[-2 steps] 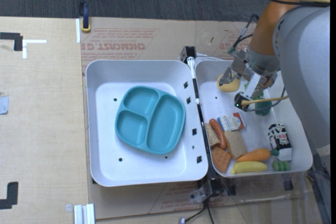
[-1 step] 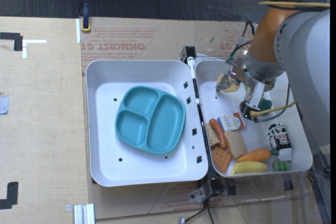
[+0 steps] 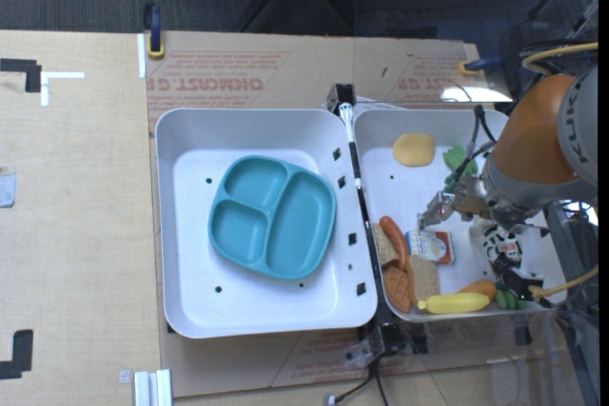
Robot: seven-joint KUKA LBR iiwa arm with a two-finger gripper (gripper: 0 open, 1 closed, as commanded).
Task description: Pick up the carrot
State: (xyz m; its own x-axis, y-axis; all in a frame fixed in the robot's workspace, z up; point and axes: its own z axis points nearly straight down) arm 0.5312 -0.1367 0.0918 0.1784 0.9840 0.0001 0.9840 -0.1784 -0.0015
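The carrot (image 3: pixel 479 288), orange with a green leafy end, lies near the front edge of the right bin (image 3: pixel 376 133), just behind a yellow banana (image 3: pixel 457 303). My gripper (image 3: pixel 443 209) hangs over the middle of that bin, behind and to the left of the carrot and apart from it. It sits just above a small white and red carton (image 3: pixel 431 246). The grey arm with its orange band (image 3: pixel 533 138) reaches in from the right and hides part of the bin's right side.
The right bin also holds a reddish sausage (image 3: pixel 395 241), brown bread pieces (image 3: pixel 400 285), a yellow round item (image 3: pixel 414 149) and a green item (image 3: pixel 455 157). A teal divided plate (image 3: pixel 273 216) lies in the left bin (image 3: pixel 171 233).
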